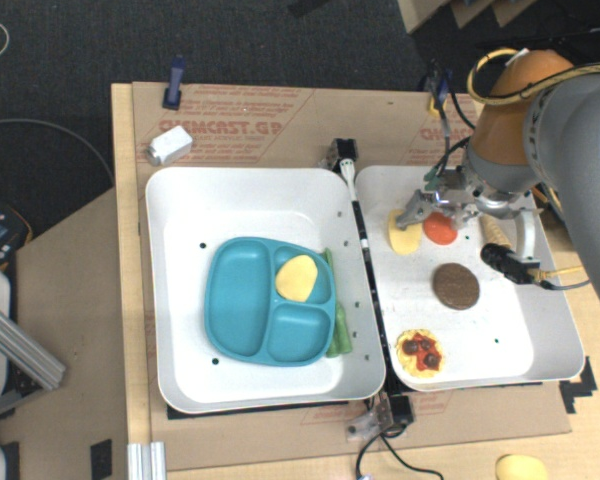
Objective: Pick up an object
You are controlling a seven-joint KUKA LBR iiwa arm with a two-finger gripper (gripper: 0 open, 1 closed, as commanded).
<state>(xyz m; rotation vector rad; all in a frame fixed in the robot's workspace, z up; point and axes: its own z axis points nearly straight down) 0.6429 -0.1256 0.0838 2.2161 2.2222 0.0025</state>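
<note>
Centre the gripper (432, 213) squarely over the small orange-red round piece (440, 231) lying just beneath it at the far end of the right bin (540, 363), steer clear of the pale yellow chunk (404, 238) just beside it, and come down straight. Impossible to tell how far open; nothing seen in its hold. Probably smooth, hard, domed toy plastic, apt to skid, though easier to pinch than the flat brown disc (456, 286) nearby.
</note>
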